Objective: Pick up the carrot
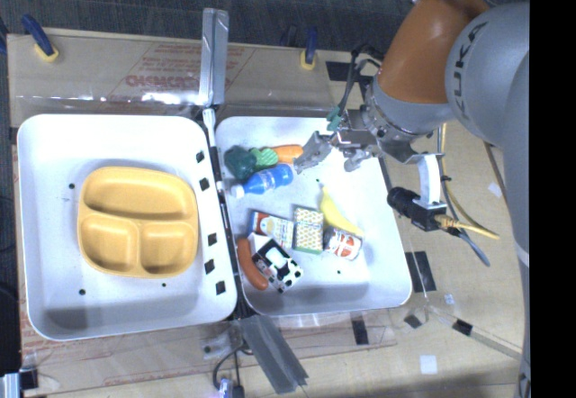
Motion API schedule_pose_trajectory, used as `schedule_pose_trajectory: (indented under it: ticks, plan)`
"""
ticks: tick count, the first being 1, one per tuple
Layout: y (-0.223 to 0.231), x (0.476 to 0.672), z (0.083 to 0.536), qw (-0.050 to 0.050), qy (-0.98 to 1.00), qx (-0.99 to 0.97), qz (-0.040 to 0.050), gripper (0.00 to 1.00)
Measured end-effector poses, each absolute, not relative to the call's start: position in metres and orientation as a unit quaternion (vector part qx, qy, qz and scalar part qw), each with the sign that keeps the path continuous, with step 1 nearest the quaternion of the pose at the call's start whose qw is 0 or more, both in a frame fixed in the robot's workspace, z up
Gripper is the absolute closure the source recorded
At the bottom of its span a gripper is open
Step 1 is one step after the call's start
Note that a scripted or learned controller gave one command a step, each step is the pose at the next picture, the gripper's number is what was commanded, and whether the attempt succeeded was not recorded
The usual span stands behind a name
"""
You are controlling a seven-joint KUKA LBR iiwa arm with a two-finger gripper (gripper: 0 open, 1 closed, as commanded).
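The carrot [281,154] is orange with a green top and lies near the back of the right bin [382,288], just behind a blue bottle [267,179]. My gripper [334,151] hangs over the right bin's back half, a little to the right of the carrot's orange tip. Its two fingers [314,151] are spread apart with nothing between them. The grey arm with its orange band reaches in from the upper right.
The right bin also holds a dark green item [239,160], a banana [337,215], small cartons [290,230], a red can [345,246], a sausage [251,263] and a black-and-white toy [282,268]. A yellow divided tray [139,219] sits in the left bin [54,140].
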State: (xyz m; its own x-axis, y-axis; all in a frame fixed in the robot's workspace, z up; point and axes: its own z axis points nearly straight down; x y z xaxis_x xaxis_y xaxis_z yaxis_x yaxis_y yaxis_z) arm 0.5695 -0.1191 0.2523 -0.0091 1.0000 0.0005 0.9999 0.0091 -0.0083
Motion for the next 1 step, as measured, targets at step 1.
schedule_pose_trajectory:
  ticks: [1]
  plan:
    - [-0.1169, 0.6255, 0.1985, 0.002, -0.649, -0.761, 0.0023, 0.0]
